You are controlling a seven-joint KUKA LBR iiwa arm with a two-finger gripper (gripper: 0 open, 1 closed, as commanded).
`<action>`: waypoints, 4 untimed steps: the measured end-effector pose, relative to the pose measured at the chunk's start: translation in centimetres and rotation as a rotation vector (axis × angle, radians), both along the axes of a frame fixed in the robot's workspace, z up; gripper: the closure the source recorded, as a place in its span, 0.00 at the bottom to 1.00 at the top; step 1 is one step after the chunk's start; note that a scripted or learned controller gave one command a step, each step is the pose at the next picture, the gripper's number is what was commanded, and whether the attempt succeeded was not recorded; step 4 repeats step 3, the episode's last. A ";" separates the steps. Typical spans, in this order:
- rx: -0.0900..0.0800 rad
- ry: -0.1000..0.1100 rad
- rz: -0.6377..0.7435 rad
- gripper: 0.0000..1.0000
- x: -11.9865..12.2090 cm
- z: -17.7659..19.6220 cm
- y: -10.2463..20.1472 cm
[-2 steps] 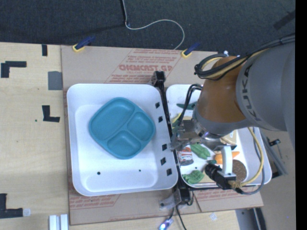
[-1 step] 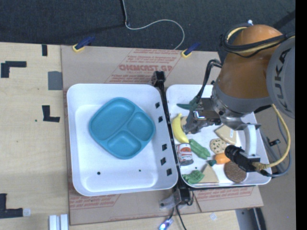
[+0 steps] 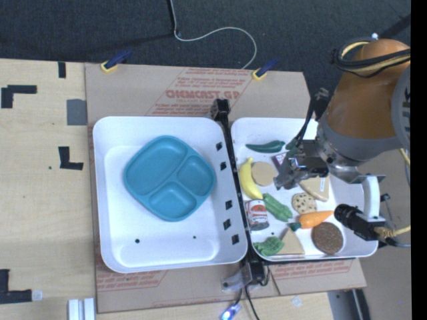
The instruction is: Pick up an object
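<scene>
Camera view: the gripper (image 3: 291, 172) hangs low over the right bin (image 3: 365, 251), above the toy food that fills it. The gap between its fingers is hidden by the dark gripper body, so how far they stand apart, and whether anything is between them, cannot be told.

Candidate objects lie around the fingers. The tan round piece (image 3: 263, 173) lies just beside them, toward the left bin (image 3: 107, 145); the banana (image 3: 249, 179) lies just beyond it. The green pepper (image 3: 265, 146) is on the far side, near the bin's back wall. The cookie (image 3: 303, 202) and the carrot (image 3: 313, 219) are on the near side, with the brown disc (image 3: 327, 237) further out. The left bin holds a blue divided plate (image 3: 169, 177), well apart from the fingers.

Recommended procedure: select a single item with free space on two sides, centre the fingers over it, descend vertically, close, then lift straight up. Crowding is the likely risk; neighbouring pieces may block a finger.
</scene>
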State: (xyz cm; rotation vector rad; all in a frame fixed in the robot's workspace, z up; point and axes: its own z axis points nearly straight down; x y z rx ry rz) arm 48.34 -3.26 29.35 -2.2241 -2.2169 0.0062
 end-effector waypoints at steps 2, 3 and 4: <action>0.002 -0.004 0.007 1.00 0.1 7.7 8.2; 0.001 -0.007 0.005 1.00 0.1 13.7 6.9; 0.001 -0.007 0.005 1.00 0.1 13.7 6.9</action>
